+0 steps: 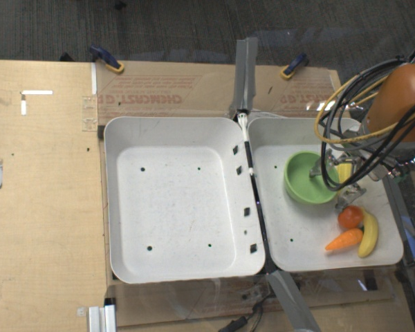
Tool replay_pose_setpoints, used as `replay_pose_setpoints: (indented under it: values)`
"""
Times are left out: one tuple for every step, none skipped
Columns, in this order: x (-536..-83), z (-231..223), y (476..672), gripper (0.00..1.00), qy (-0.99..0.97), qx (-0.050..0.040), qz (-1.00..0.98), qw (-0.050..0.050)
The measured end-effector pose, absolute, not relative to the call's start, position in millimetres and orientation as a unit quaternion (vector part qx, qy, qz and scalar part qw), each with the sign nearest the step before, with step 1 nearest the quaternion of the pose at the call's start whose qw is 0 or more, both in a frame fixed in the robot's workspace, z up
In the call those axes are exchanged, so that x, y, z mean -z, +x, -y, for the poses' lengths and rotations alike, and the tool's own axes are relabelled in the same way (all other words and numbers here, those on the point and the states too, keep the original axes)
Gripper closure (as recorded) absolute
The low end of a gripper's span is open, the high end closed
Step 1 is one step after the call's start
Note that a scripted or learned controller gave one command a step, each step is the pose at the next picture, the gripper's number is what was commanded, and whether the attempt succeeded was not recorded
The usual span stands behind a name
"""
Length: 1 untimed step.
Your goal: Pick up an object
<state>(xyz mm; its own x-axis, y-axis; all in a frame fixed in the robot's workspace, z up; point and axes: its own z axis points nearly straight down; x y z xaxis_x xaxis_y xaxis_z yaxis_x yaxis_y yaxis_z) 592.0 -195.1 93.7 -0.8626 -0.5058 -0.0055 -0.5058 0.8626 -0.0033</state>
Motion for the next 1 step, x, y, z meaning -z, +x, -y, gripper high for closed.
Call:
replay_pose_setpoints:
  values:
    - [-92.8,184.5,497.7,0.00,-0.118,0.0006,-0.993,0.002]
